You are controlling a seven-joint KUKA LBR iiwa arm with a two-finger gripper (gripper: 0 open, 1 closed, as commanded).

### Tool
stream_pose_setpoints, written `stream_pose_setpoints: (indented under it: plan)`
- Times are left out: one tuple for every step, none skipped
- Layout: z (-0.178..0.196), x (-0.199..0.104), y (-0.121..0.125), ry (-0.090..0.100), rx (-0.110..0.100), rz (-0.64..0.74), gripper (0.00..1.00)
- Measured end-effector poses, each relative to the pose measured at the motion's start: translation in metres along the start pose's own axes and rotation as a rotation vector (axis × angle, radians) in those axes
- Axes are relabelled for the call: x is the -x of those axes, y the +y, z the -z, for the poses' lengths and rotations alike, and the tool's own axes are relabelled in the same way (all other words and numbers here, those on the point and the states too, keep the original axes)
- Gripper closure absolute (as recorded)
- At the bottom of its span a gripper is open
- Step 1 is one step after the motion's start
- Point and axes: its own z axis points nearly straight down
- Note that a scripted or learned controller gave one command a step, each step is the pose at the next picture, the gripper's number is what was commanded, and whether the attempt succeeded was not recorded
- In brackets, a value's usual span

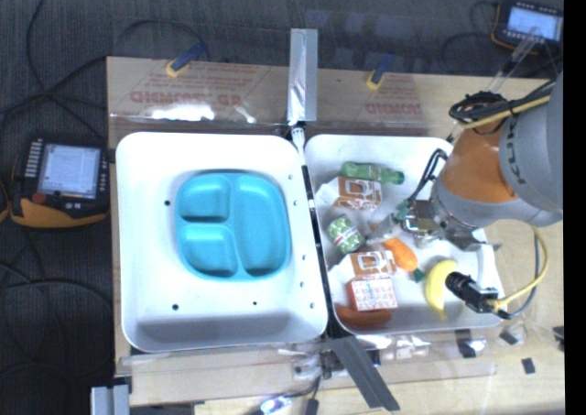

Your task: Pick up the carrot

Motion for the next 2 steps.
stream_pose_setpoints:
  plan:
    - [0.009,0.0,0.0,0.002,-0.001,-0.001,1.0]
    - [0.121,-0.036,0.027,0.0,-0.016,0.041,1.0]
